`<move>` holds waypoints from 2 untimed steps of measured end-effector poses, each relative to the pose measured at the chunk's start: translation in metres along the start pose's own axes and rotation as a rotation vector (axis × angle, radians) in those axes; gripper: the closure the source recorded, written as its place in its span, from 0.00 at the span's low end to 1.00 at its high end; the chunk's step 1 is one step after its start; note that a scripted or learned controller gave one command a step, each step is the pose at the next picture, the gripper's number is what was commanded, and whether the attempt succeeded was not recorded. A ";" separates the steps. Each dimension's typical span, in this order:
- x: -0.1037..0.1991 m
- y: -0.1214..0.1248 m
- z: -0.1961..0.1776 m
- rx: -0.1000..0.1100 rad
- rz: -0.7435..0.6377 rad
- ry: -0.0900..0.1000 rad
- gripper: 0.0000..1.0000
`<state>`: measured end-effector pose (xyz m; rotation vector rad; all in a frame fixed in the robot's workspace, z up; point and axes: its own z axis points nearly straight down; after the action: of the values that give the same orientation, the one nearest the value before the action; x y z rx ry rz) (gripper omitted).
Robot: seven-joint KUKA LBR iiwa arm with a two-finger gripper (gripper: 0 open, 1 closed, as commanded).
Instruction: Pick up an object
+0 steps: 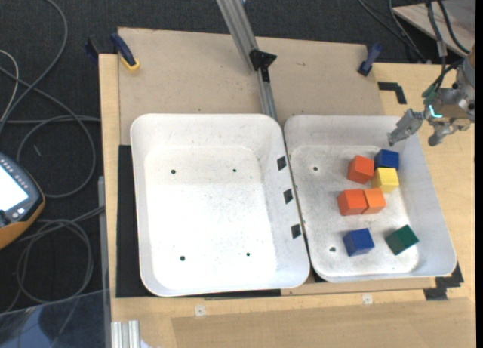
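**A:** Where's your hand right now?

**B:** My hand (pixel 421 128) hangs over the top right corner of the right bin (pixel 441 226), near its rim. My fingers (pixel 403 127) are spread apart, with nothing between them.

**A:** So nothing picked up yet?

**B:** Nothing. As far as I can judge, the task is at its start: I'm above the bin, but every block sits on the bin floor.

**A:** What's there to choose from?

**B:** Seven blocks, all in the right bin. Closest to me is a blue cube (pixel 387 159), just beside an orange cube (pixel 361 168), with a yellow cube (pixel 388 179) touching the blue one from below. Lower down, two more orange blocks (pixel 361 201) sit pressed side by side. Nearer the front edge, a second blue block (pixel 358 241) and a green block (pixel 401 239) each stand apart from the rest.

**A:** And the left bin?

**B:** The left bin (pixel 151 188) holds no blocks that I can see.

**A:** What's left to do, then?

**B:** Everything that counts: get over one block, come down, close on it, lift. I'd think the blue or green loner is the easier grip, since the clustered ones leave little room for my fingers.
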<state>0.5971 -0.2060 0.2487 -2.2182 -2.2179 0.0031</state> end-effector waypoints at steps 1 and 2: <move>0.000 0.001 -0.003 -0.004 -0.002 -0.002 0.00; 0.002 0.002 0.060 0.002 0.000 0.000 0.00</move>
<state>0.5988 -0.2037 0.1884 -2.2165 -2.2172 0.0051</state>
